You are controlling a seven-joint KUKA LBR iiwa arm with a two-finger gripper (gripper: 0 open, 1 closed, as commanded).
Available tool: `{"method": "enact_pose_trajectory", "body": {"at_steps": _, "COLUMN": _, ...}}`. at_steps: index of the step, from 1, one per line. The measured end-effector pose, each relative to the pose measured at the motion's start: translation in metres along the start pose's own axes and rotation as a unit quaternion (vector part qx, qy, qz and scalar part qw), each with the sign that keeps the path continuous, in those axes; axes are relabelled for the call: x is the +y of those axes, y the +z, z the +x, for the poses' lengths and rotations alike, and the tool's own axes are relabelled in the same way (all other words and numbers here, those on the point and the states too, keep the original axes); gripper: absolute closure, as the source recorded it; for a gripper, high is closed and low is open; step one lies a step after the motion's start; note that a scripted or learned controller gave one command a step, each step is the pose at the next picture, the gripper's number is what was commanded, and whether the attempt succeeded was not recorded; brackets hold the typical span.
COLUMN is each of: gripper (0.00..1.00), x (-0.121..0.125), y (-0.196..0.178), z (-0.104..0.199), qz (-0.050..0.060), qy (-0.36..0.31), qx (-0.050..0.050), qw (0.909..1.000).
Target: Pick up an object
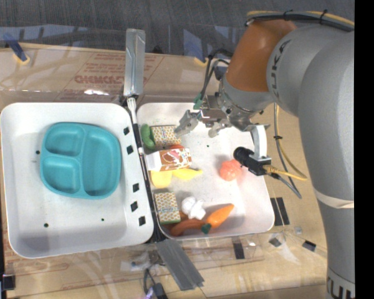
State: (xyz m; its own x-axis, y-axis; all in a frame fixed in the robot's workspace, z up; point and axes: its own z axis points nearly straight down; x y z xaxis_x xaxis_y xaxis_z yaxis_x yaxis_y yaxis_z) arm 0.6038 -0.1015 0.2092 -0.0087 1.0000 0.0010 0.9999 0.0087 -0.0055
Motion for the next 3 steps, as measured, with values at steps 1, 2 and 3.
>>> {"method": "enact_pose_trajectory", "body": {"at_steps": 1, "gripper": 0.00, "x": 0.003, "y": 0.118, "z": -0.004, "qz": -0.001, "qy": -0.008, "qx": -0.001, "qw": 1.0000}}
{"method": "enact_pose_trajectory", "body": {"at_steps": 2, "gripper": 0.00, "x": 0.023, "y": 0.117, "z": -0.011, "qz": -0.002, "qy": 0.035, "qx": 0.000, "qw": 0.9994}}
{"method": "enact_pose_trajectory", "body": {"at_steps": 3, "gripper": 1.00, "x": 0.023, "y": 0.107, "z": -0.010, "qz": -0.001, "qy": 0.033, "qx": 0.000, "qw": 0.9995}}
